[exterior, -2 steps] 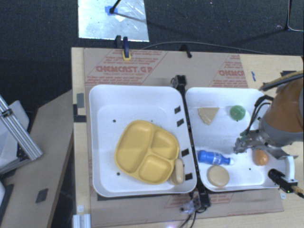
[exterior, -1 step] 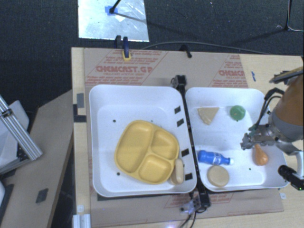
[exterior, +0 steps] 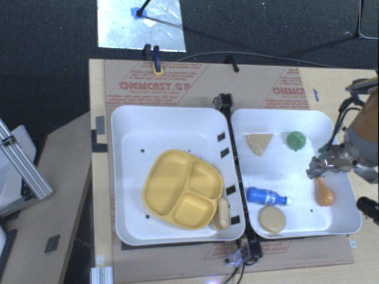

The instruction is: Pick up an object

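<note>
The right bin point(exterior: 278, 123) holds a tan wedge point(exterior: 259, 142), a green ball point(exterior: 296, 139), a blue bottle with a white cap point(exterior: 265, 196), a tan round disc point(exterior: 272, 219) and an orange pear-shaped piece point(exterior: 323, 193). My gripper point(exterior: 320, 165) hangs at the right bin's right side, just above the orange piece's narrow top end. I cannot see whether it touches that piece. The arm comes in from the right edge.
In the left bin point(exterior: 148, 123) lies a yellow compartment tray point(exterior: 182, 188) with a small beige oblong point(exterior: 222, 213) at its lower right corner. A black divider with clips point(exterior: 232, 158) runs between the bins. Cardboard lies under both bins.
</note>
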### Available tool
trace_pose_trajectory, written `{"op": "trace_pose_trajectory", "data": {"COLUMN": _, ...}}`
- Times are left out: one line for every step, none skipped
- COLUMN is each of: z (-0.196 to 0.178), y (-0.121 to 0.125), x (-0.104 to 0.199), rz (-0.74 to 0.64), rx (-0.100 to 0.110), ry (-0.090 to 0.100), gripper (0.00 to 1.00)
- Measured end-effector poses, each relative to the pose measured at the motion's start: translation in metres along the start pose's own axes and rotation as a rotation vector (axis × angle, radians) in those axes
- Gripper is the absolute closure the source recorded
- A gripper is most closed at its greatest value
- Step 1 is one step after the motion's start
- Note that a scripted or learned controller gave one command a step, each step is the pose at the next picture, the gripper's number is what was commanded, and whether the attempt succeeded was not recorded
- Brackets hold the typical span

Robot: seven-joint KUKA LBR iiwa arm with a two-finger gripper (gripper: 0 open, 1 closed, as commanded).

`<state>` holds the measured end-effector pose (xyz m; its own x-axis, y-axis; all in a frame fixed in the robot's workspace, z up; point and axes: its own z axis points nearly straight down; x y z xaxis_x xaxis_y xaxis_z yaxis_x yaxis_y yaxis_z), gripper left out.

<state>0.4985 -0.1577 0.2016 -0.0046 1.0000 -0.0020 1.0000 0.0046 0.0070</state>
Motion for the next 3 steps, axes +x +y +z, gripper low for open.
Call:
{"op": "trace_pose_trajectory", "data": {"z": -0.032, "y": 0.002, "x": 0.0, "rz": 0.0, "rx": 0.001, "ry": 0.0, "gripper": 1.0}}
{"op": "trace_pose_trajectory", "data": {"z": -0.028, "y": 0.036, "x": 0.053, "rz": -0.006, "rx": 0.003, "ry": 0.003, "gripper": 1.0}}
{"op": "trace_pose_trajectory", "data": {"z": -0.029, "y": 0.058, "x": 0.091, "rz": -0.004, "rx": 0.004, "ry": 0.003, "gripper": 1.0}}
